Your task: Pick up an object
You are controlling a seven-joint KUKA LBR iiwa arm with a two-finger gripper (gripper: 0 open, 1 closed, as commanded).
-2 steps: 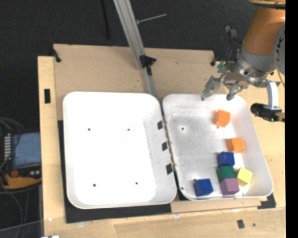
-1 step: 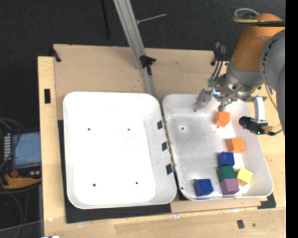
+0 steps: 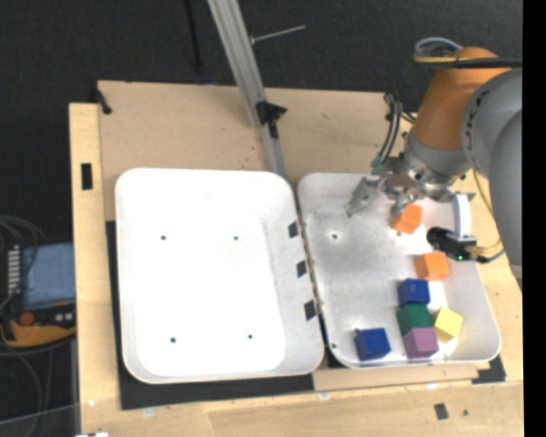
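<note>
Several small blocks lie in the right bin point(image 3: 346, 271). An orange block point(image 3: 407, 218) sits at the upper right, with a second orange block point(image 3: 431, 265) below it. Further down are a blue block point(image 3: 414, 291), a green block point(image 3: 413, 317), a yellow block point(image 3: 448, 322) and a purple block point(image 3: 421, 340). Another blue block point(image 3: 372, 343) lies near the front rim. My gripper point(image 3: 382, 206) hangs low over the bin's far part, open, just left of the upper orange block. Nothing shows between its fingers.
The left bin point(image 3: 209, 271) adjoins the right one. A slanted metal post point(image 3: 241, 62) rises from the gap between the bins at the back. The grey and orange arm point(image 3: 450, 107) covers the right bin's far right corner.
</note>
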